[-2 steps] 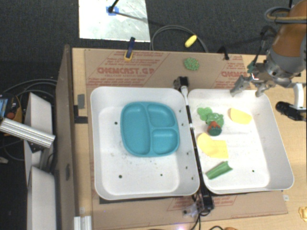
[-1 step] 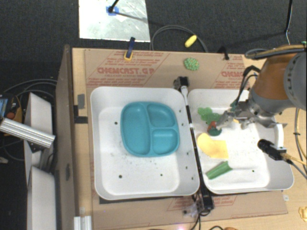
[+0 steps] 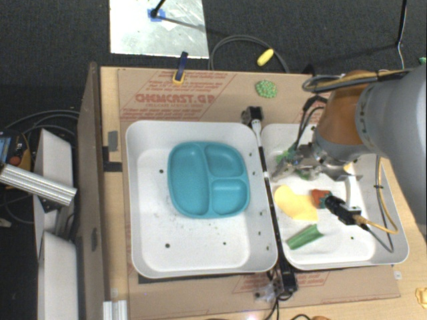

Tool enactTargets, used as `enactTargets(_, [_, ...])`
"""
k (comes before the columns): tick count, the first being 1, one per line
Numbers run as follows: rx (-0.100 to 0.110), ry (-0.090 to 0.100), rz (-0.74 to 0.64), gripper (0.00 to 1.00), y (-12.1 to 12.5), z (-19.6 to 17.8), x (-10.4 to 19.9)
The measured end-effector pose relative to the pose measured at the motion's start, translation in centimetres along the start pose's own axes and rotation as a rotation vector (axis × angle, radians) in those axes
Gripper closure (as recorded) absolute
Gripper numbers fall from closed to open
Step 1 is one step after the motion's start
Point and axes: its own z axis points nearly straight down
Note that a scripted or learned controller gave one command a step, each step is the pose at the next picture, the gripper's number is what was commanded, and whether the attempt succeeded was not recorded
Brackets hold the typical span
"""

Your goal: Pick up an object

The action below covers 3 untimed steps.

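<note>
The right bin [image 3: 380, 245] holds a yellow, banana-like piece [image 3: 295, 203], a green stick-shaped piece [image 3: 303, 237] near its front, and a small red-brown piece [image 3: 319, 196] beside the yellow one. My gripper [image 3: 293, 167] hangs low over the bin's back left part, just behind the yellow piece. A small dark green thing [image 3: 287, 157] lies right at the gripper's tip; whether it is between the fingers is hidden. The grey arm with its orange band [image 3: 343, 115] comes in from the right and covers the bin's back right corner.
The left bin [image 3: 147, 245] holds a teal divided plate [image 3: 207, 179]. A dark ridge [image 3: 267, 192] separates the two bins. Behind the bins, a green dotted disc [image 3: 265, 89] lies on the cardboard. Cables run along the right bin's right side.
</note>
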Motion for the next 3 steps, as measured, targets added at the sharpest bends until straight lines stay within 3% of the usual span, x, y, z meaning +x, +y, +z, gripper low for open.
enactTargets(1, [-0.006,-0.003,0.004,0.00,5.3,-0.3,-4.5])
enactTargets(2, [0.000,-0.003,0.008,0.00,3.3,-0.1,-5.2])
enactTargets(3, [-0.005,-0.004,0.005,1.00,3.5,-1.3,-5.2])
